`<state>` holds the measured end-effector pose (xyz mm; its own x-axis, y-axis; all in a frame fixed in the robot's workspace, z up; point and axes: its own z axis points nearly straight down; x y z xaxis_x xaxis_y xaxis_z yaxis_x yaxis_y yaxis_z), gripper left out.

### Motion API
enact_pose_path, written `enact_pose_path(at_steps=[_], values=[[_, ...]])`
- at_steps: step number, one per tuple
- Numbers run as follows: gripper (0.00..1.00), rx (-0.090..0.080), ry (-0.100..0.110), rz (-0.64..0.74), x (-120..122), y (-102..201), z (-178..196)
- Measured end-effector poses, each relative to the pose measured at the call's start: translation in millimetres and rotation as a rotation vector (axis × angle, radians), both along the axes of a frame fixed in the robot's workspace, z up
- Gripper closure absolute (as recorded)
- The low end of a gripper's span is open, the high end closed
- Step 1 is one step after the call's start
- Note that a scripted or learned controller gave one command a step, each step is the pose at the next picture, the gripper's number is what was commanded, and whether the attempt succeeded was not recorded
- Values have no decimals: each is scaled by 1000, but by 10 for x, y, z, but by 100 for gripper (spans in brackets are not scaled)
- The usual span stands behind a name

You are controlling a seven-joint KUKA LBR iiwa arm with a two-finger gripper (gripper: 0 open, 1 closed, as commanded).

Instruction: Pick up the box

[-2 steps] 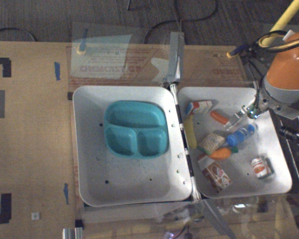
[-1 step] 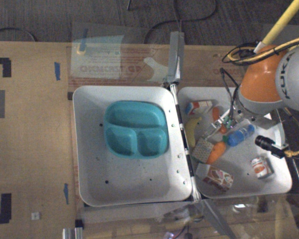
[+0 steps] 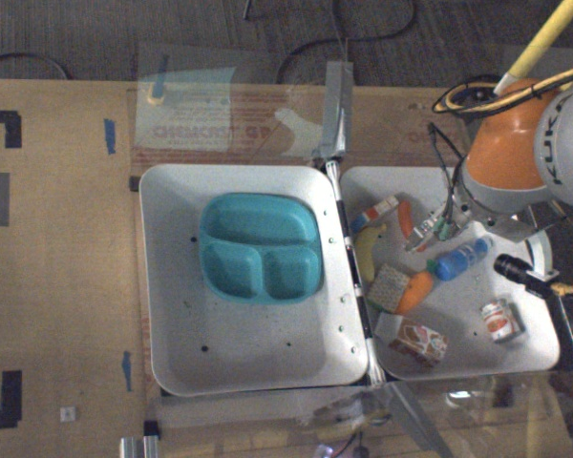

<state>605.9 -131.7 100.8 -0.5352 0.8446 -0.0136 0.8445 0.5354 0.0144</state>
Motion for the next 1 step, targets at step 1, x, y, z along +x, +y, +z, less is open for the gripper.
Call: enact_pose_path(at_steps=[1], values=[[100, 2, 18, -99, 540, -165, -111]])
